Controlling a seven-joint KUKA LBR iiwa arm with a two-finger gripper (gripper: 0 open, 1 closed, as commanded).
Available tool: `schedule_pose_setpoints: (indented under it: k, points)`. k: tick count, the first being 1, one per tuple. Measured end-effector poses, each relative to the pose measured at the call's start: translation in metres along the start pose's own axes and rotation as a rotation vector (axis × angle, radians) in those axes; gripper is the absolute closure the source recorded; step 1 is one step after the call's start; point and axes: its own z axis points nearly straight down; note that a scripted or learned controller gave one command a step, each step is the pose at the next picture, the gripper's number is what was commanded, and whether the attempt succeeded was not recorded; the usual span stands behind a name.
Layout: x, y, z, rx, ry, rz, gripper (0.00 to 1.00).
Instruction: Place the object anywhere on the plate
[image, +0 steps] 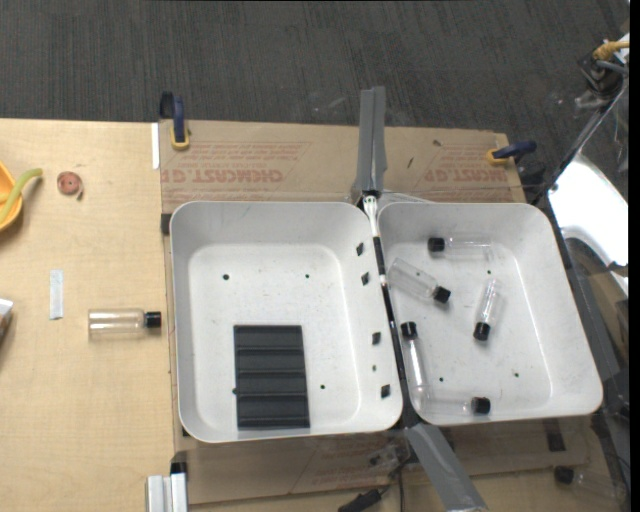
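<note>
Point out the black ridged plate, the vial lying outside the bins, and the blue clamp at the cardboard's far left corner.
black ridged plate (270, 377): camera view, middle of its ridges.
vial outside the bins (120, 321): camera view, clear body.
blue clamp (170, 113): camera view, its handle.

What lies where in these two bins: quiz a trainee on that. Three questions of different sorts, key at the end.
1. True or false: the dark ribbed plate lies in the right bin.
2. Pick one. The loose vial outside the bins lies:
A. on the bench, left of the left bin
B. on the cardboard behind the bins
C. on the carpet
3. Count: how many black-capped clear vials lie in the right bin?

Key
1. False: the plate lies in the left bin, near its front edge.
2. A.
3. Five.
</note>
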Motion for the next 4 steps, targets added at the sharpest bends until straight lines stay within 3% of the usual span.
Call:
schedule_pose_setpoints:
  k: [1,2,3,4]
  points:
    - [-0.051,0.034,-0.001,0.000,0.001,0.186,0.00]
    - [-0.005,0.020,-0.001,-0.001,0.003,0.216,0.00]
    - [-0.030,0.054,-0.001,0.000,0.002,0.214,0.00]
    - [-0.095,0.025,-0.001,0.001,0.002,0.217,0.00]
